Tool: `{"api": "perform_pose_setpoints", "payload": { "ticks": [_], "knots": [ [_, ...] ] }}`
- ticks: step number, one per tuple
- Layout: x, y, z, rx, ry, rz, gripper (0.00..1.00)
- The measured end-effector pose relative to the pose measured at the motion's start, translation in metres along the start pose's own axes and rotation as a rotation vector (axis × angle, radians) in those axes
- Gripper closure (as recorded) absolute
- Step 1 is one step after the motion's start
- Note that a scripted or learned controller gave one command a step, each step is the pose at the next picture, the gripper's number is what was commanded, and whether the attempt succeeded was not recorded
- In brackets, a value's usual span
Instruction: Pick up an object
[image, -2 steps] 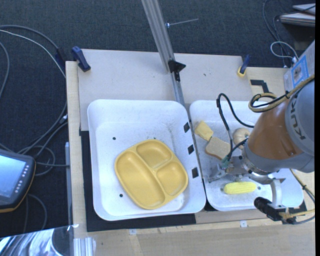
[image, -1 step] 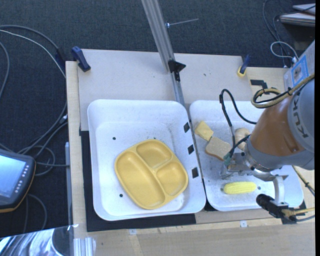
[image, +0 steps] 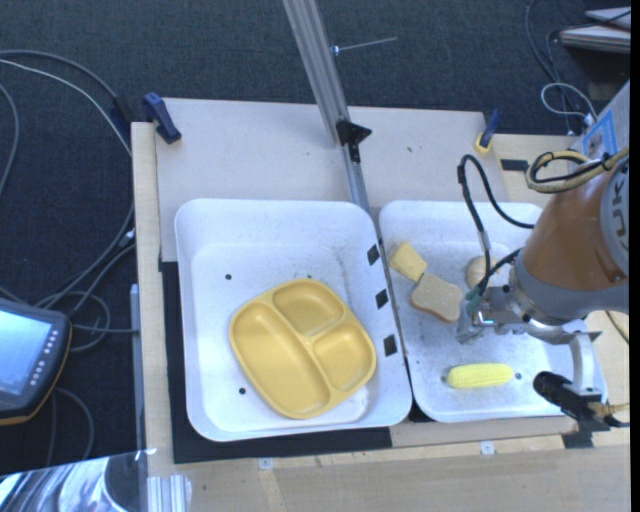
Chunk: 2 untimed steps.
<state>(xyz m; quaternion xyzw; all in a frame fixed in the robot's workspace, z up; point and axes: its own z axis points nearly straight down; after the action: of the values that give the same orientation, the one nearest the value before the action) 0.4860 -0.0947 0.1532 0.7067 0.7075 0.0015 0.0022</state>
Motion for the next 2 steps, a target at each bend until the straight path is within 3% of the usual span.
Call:
{"api": "perform_pose_setpoints", "payload": {
  "ticks": [2],
  "knots": [
    [0.004, 0.007, -0.102, -0.003, 0.000, -0.002, 1.00]
  ]
}}
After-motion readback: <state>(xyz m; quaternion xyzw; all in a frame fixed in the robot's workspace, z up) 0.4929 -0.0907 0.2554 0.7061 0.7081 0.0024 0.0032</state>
